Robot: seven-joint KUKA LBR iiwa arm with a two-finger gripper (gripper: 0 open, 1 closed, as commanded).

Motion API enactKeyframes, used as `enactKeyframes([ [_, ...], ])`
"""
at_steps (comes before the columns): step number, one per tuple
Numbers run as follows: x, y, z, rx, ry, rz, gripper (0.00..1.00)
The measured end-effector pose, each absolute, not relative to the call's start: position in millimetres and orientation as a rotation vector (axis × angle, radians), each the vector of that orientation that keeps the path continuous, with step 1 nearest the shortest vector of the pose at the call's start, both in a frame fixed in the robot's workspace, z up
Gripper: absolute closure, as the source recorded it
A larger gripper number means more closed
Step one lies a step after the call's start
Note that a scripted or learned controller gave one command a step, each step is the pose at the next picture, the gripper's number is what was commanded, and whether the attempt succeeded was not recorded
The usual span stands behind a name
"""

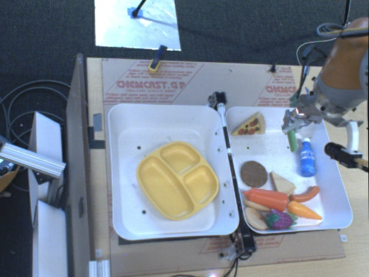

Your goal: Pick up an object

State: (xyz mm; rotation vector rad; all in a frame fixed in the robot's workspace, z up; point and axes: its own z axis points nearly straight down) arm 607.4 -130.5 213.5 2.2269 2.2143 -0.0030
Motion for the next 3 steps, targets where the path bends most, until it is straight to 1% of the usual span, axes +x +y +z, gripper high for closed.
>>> enactKeyframes([
  [1, 636.2, -34, 228, 2.206, 2.236, 0.010, 1.00],
  [2, 639.5, -4, 226, 2.211, 2.230, 0.005, 1.00],
  [3, 669.6, -64, 182, 2.221, 2.217, 0.001, 1.00],
])
